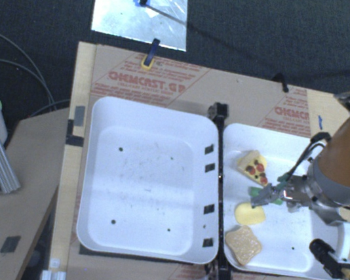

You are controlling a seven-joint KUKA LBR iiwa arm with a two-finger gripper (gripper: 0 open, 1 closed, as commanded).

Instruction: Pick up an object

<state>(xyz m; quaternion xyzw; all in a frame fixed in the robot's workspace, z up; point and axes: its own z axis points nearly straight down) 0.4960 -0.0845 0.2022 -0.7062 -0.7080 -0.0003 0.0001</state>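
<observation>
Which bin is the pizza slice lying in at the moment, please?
The right bin. The pizza slice lies flat on its floor near the divider, above the yellow piece and the toast.

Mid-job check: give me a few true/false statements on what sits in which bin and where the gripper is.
1. The pizza slice toy lies in the right bin. True.
2. The bread slice toy lies in the left bin. False: it is in the right bin, near its front left corner.
3. The gripper is above the yellow round toy. True.
4. The arm is over the left bin. False: it is over the right bin.
</observation>
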